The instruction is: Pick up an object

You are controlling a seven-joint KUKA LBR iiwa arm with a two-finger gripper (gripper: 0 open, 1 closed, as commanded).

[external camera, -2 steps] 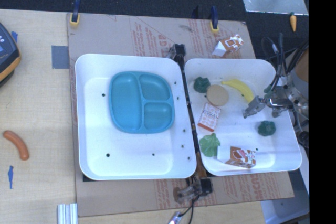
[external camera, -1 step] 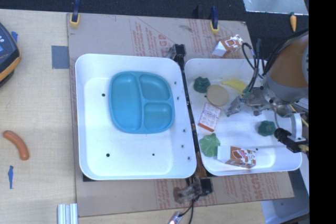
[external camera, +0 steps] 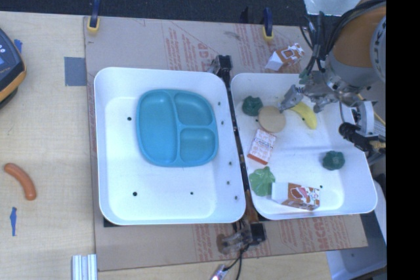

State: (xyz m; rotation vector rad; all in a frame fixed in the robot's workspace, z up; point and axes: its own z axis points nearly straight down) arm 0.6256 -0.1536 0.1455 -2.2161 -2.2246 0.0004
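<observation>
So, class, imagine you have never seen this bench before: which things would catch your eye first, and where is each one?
The light blue, three-compartment plastic plate stands out most, lying in the left white bin. Next comes the grey arm's gripper, low over the far part of the cluttered right white bin, beside a yellow toy banana. An orange toy sausage lies alone on the wooden bench, far left.

Left bin (external camera: 111,141): the blue divided plate (external camera: 177,128) takes the middle; bare floor around it, widest along the near side.
Right bin (external camera: 354,197): crowded at the far end by the banana (external camera: 304,115), tan disc (external camera: 272,120) and gripper (external camera: 303,99); open floor lies mid-bin, between the red-and-white packet (external camera: 262,146) and the dark green lump (external camera: 333,160).
</observation>
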